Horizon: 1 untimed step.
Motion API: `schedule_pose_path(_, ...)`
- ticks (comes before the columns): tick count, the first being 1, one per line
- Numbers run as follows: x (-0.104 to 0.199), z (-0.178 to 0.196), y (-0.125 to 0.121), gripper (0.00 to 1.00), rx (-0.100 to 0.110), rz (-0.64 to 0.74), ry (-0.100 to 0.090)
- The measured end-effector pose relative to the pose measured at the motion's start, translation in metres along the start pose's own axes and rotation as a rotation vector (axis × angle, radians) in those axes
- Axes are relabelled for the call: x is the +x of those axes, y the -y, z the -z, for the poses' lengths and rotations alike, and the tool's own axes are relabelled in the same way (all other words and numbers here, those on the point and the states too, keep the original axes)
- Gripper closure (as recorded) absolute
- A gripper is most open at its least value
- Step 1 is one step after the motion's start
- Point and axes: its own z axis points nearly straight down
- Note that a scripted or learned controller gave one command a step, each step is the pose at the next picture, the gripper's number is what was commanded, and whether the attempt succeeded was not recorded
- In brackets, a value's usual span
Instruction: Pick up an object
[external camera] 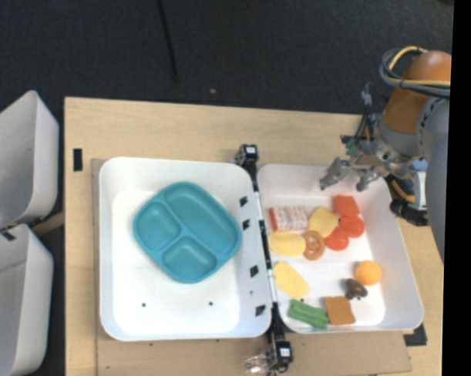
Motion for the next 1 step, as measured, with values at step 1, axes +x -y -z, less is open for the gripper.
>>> schedule_pose_path(1,-0.0012,-0.0335,-0.0001,0.0,0.005,-0.001,-0.001)
